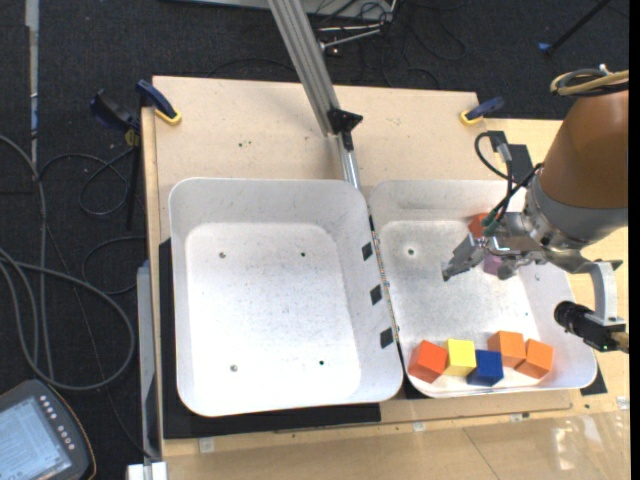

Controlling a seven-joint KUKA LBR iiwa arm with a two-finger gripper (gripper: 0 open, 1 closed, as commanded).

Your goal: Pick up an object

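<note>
One arm (pixel 590 168) comes in from the right, its big orange-brown body hanging over the right bin (pixel 400 218) with the wrist angled down and to the left. The claw (pixel 470 256) sits low over the upper middle of that bin, dark fingers pointing left toward the bin floor. Honestly can't tell whether it's spread or pressed together, the wrist hardware blocks too much. Right at the claw there's a bit of red (pixel 481 224) and a bit of purple (pixel 494 265) peeking out, tucked up against the wrist, but I can't tell if either one is pinched or just lying underneath.

The rest of the blocks are bunched along the near edge of the right bin, well apart from the claw: an orange block (pixel 429 359), a yellow block (pixel 461 354), a blue block (pixel 488 367), then two more orange blocks (pixel 524 352) on the right end. The left bin (pixel 190 268) sits beside it on the counter (pixel 250 118).
</note>
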